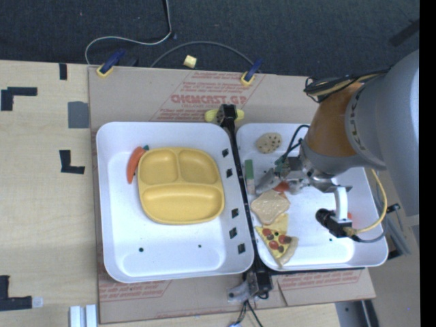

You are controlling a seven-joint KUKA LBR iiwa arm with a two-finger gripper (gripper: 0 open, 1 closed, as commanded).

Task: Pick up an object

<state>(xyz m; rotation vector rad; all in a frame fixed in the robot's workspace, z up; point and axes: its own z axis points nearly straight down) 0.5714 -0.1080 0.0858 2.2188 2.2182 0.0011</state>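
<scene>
Gripper (278,180) hovers in the right bin (364,254) just above the bread (270,207); finger state cannot be told; a good pick means descending squarely, clear of the pizza (278,241).

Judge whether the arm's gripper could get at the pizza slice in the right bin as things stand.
Probably yes: the pizza slice lies flat and uncovered, near the gripper; only the bread slice touches its upper edge.
</scene>
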